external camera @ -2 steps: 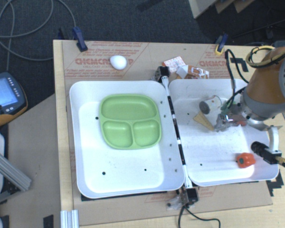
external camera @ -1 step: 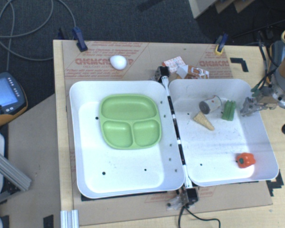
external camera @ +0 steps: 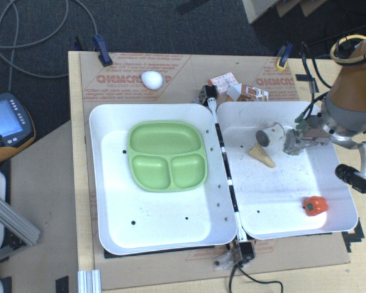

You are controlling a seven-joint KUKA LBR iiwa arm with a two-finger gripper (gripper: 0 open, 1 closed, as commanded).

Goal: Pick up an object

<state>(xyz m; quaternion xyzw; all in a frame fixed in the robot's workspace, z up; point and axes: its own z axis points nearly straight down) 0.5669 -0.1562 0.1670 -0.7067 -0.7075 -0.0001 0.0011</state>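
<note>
Table (external camera: 91,163): cardboard-faced top, printed lettering along the far edge, clamped there by two blue clips. It carries everything below.

Left bin (external camera: 110,218): shallow, white, rounded corners, butted against its twin so a thing can pass from one to the other in a short carry.

Right bin (external camera: 280,224): same pattern, the side nearer the arm, hence the working side. Its right corner is crossed by the arm's hardware.

Arm (external camera: 352,84): enters from the right, orange band above a grey wrist, trailing cables; cut off by the frame edge.

Green divided plate (external camera: 168,154): three compartments, lying flat in the left bin's far half, nothing on it.

Gripper (external camera: 294,144): low over the right bin's far half, just beside the grey cup. Its fingers merge into a dark blur, so whether they stand apart or closed I cannot tell; nothing is visibly between them.

Grey cup (external camera: 269,134): small, tipped on its side, dark mouth showing; the likeliest pick, judging by the gripper's nearness.

Ice-cream cone (external camera: 262,156): tan toy piece, lying flat just below the cup, near enough to be nudged in a grasp.

Orange toy vegetable (external camera: 316,205): near the bin's front right, well apart from the others; exact kind hard to make out.

White egg-like ball (external camera: 151,79): on the table beyond the left bin.

Crumpled wrappers (external camera: 238,88): behind the join of the bins; print unreadable.
</note>
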